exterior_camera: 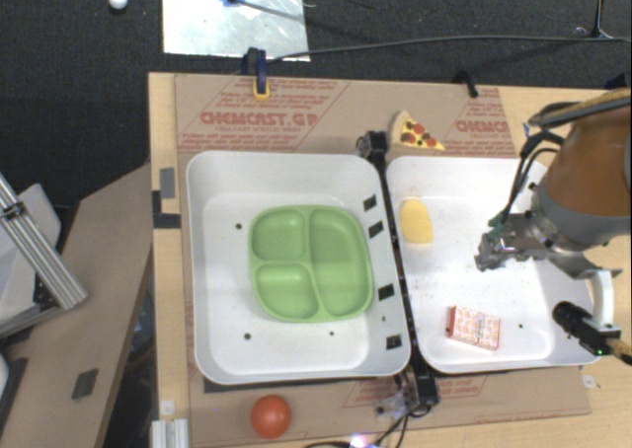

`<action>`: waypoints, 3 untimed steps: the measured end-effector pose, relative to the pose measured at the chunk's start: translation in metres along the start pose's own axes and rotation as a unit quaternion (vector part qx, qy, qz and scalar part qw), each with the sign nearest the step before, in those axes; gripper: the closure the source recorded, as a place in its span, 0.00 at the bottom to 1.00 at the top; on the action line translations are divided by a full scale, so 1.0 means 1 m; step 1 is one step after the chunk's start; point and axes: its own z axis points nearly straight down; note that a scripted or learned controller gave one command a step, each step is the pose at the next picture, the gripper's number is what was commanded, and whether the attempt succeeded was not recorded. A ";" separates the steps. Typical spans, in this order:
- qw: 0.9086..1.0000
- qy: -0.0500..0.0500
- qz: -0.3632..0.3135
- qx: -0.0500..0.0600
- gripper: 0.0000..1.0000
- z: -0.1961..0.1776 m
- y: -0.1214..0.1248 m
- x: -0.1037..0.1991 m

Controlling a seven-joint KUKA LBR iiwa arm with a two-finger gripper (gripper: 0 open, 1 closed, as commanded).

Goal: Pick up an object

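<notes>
As you are looking down on the bench, two white bins are lying side by side. The left bin point(212, 268) is holding a green tray point(310, 261) with four compartments, sitting flat near its middle. The right bin point(464, 175) is holding a yellow piece point(417, 221) near its left wall and a pink packet point(475, 327) toward its front edge, the two well apart. The arm point(591, 180) is reaching in from your right over this bin, and the gripper point(491, 251) is hanging between the yellow piece and the packet, touching neither as far as you can judge. Its tip is small and blurred, so you cannot tell how its fingers are standing. Nothing is showing between them. Outside the bins, a pizza slice toy point(416, 132) is lying on the board behind the right bin, and a red ball point(270, 415) is resting in front of the left bin.
</notes>
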 end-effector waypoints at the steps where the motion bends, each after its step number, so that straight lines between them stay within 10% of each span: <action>1: 1.000 0.001 -0.002 0.001 1.00 -0.010 0.024 0.039; 3: 1.000 0.002 -0.003 0.002 1.00 -0.004 0.077 0.123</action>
